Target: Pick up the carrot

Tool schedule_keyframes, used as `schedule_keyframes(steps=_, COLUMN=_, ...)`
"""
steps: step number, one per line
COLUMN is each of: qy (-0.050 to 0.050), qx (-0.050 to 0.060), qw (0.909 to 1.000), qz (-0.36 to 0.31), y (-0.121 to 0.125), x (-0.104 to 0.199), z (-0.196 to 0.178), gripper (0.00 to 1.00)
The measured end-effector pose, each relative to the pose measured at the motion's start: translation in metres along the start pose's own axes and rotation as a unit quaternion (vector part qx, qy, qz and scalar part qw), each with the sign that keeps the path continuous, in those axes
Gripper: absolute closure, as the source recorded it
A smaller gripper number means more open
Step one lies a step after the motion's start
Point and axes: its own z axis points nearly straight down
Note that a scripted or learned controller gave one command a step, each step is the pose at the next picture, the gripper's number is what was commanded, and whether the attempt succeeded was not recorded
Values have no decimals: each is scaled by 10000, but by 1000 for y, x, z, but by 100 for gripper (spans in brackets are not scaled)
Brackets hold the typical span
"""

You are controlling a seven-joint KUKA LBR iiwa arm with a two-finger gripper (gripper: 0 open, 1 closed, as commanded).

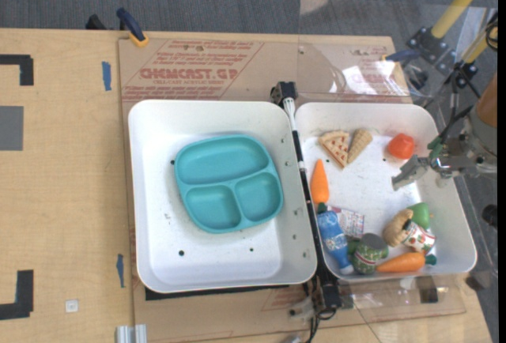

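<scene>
I'm hovering my gripper (405, 175) over the bare middle of the right bin (368, 195); can't tell whether it's spread or closed. The carrot (319, 182) is lying against that bin's left wall, well apart from me. A similar orange piece (401, 262) is sitting in the clutter by the near wall, so I'm judging the wall one the cleaner target.

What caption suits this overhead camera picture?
Tool hovers over right bin of toy food; carrot lies by its left wall.
</scene>
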Motion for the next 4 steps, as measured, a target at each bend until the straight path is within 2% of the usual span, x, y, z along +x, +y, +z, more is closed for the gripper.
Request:
schedule_keyframes(steps=1, qy=-5, qx=-19, qw=10000, qz=-80, y=77, x=39, z=21, gripper=0)
schedule_keyframes(steps=2, qy=-12, qx=-52, qw=9954, qz=-958, y=-21, x=42, z=114, gripper=0)
schedule_keyframes(steps=3, qy=-3, qx=-154, qw=9809, qz=-1938, y=-13, x=-30, z=120, gripper=0)
schedule_keyframes(steps=4, qy=-4, qx=-180, qw=9808, qz=-1942, y=-10, x=-28, z=109, gripper=100)
